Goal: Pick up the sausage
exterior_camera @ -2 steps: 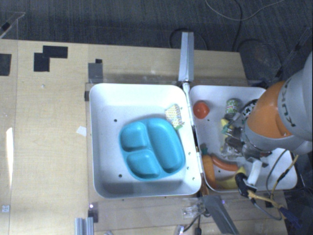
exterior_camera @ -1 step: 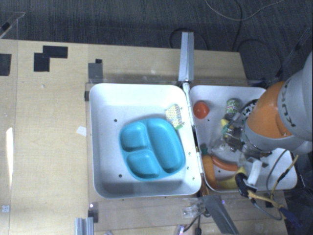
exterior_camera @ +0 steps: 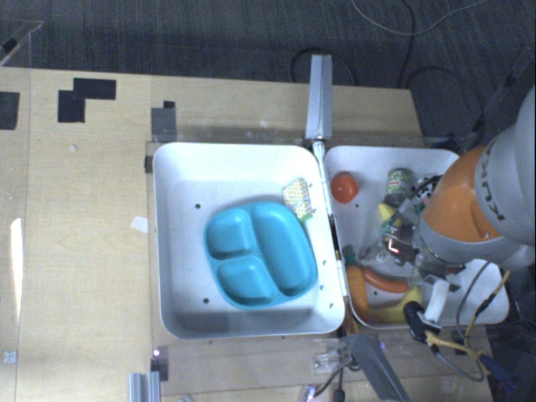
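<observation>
Two white bins sit side by side on the bench, and the work is all in the right bin. The sausage lies near the near-left corner of that bin, a reddish-orange link lying roughly left to right, resting among other play food: an orange piece touches its left end and a yellow piece sits just beside it on the near side. Farther back in the same bin are a red tomato and a small greenish can, well apart from the sausage.

The arm reaches in from the right and its wrist hangs low over the right bin, with the gripper just above and slightly to the far side of the sausage. The wrist hardware hides the jaws, so I cannot tell how wide they stand or whether they touch anything. Nothing shows the sausage lifted; it looks to be lying on the bin floor.

As I judge it, the approach is made but the pick itself is not yet done: closing on the sausage and raising it clear remain. The crowding neighbours could be caught along with it.

The left bin holds a blue divided tray and a small patterned item, which play no part.
</observation>
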`<state>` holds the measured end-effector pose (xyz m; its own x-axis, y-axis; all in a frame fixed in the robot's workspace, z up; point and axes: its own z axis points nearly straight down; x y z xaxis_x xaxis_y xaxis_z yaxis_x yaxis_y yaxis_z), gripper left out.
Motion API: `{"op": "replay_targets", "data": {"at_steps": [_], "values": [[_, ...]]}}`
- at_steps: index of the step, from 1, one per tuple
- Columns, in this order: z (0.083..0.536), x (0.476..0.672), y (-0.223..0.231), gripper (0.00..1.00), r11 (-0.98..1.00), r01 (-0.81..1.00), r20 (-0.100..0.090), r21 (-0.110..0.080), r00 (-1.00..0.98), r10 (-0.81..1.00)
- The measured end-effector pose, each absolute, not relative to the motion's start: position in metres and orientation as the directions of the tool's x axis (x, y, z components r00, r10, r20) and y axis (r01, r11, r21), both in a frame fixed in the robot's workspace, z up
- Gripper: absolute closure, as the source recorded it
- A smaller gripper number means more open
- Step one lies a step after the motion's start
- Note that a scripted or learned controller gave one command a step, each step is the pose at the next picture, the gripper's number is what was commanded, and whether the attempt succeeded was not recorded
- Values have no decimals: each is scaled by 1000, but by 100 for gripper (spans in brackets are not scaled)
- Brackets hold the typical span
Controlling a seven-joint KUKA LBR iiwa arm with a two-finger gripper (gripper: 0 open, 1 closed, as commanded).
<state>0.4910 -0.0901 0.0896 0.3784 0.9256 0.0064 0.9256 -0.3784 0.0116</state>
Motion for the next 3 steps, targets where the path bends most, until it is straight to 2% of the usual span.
{"op": "replay_targets", "data": {"at_steps": [1,2,3], "values": [[101,494,-89,100,-375,927,10,18,375,927],[101,494,-89,0,-376,927,10,18,376,927],[89,491,-90,0,-590,808,9,10,590,808]]}}
